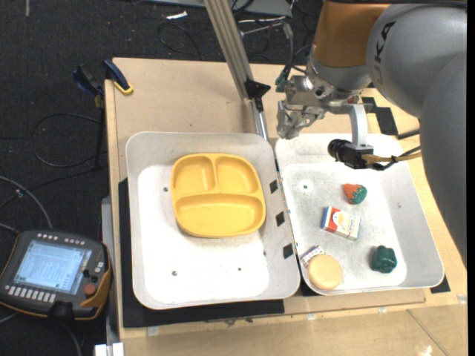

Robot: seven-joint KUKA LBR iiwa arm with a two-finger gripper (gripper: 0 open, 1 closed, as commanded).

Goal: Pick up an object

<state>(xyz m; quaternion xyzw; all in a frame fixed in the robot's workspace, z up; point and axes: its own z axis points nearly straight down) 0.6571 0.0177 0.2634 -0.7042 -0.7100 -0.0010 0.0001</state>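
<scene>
**Gripper above the right bin's far left corner, objects apart**

Camera view: the gripper (291, 128) hangs over the far left corner of the right bin (415, 199), seemingly holding nothing; I cannot tell how its fingers stand. The strawberry (355, 193), small carton (341, 222), green object (384, 258) and round tan object (325, 271) lie toward the bin's middle and near edge, well apart from it. The arm (401, 28) slants down from the upper right. A yellow divided plate (218, 195) sits in the left bin (148, 273).

A handheld control pendant (53, 271) with a lit screen lay on the dark floor at eight o'clock. A blue and yellow clamp (111, 76) gripped the bench's edge at ten o'clock. A slanted metal rail (230, 43) ran toward twelve o'clock.
</scene>
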